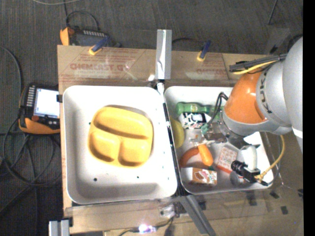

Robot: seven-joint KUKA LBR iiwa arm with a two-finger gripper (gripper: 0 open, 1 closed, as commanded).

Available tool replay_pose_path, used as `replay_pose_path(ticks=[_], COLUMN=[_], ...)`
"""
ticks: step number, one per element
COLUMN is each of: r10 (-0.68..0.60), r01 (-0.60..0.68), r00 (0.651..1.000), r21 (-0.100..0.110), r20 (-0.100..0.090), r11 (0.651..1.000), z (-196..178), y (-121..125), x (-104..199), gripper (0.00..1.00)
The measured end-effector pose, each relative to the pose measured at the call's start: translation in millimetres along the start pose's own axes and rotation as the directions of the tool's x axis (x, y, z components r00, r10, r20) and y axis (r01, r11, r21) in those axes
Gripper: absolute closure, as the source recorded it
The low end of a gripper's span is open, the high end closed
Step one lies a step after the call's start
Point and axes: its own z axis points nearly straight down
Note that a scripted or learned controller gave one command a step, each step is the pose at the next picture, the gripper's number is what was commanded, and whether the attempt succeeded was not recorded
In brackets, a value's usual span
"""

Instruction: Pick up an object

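While the grey arm's gripper (212, 130) hangs low in the right white bin (268, 154), its opening cannot be determined. Just below it lies a glossy orange carrot-shaped toy (197, 155), tilted among small packages.

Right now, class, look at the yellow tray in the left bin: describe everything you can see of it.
The yellow tray looks like moulded plastic, glossy, with rounded corners. It has three hollows: one long compartment across its far side and two smaller ones side by side below it. It lies flat, turned slightly askew, about the middle of the left bin, resting on the bin's white floor. Nothing lies in it, and it sits apart from the bin's walls.
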Motion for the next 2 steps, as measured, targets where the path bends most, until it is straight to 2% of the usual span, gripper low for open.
replay_pose_path(ticks=[1, 2], r10=[0.369, 0.392], r01=[-0.369, -0.392], r00=[0.93, 0.92], r21=[0.003, 0.021], r20=[-0.009, 0.003], r11=[0.93, 0.92], z=[8.4, -119.3], y=[-19.3, 37.0], x=[-41.6, 3.0], gripper=[1.0, 1.0])
